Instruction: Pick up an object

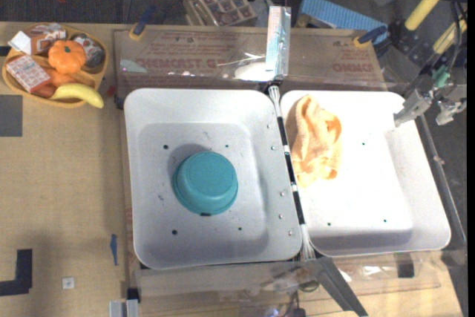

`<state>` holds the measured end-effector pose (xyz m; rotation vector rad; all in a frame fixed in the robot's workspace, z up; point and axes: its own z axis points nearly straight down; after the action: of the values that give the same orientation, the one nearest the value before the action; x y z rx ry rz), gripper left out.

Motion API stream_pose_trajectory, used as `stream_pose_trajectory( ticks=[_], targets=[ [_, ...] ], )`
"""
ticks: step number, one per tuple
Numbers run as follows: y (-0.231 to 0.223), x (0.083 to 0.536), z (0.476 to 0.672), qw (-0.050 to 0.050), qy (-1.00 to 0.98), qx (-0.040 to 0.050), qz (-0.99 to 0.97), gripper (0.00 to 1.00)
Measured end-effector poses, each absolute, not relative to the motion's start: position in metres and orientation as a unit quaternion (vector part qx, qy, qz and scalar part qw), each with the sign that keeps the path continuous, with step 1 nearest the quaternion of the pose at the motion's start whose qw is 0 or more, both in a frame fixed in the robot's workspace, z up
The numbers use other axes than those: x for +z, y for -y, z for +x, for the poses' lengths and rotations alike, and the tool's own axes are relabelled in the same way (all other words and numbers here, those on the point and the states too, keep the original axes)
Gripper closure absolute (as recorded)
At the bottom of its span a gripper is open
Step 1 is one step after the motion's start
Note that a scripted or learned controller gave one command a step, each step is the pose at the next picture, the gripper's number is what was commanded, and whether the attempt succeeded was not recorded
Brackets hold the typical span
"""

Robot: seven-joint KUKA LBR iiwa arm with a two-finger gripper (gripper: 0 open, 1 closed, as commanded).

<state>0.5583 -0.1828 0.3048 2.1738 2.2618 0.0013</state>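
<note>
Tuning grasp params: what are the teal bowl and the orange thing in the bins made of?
Teal bowl, upside down in the left bin: looks like hard plastic, smooth with a soft sheen, uniform colour. Orange cloth in the right bin: soft fabric, crumpled folds, matte, mottled orange-yellow; weave too small to tell.

The end effector (427, 105) is pale grey metal with blurred teal details and thin dark cables above.

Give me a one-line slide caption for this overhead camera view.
Teal bowl upside down in the left bin, orange cloth crumpled in the right bin, tool at its far right edge.
</note>
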Motion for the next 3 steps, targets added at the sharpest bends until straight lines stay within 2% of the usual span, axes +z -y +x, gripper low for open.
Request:
stream_pose_trajectory(
  ticks=[1, 2, 3],
  targets=[
    [0.131, 0.208, 0.595, 0.001, -0.755, 0.0001, 0.655, 0.00],
    [0.111, 0.098, 0.666, 0.002, -0.844, 0.0006, 0.536, 0.00],
    [0.111, 0.109, 0.668, 0.004, -0.844, 0.0018, 0.536, 1.00]
  ],
)
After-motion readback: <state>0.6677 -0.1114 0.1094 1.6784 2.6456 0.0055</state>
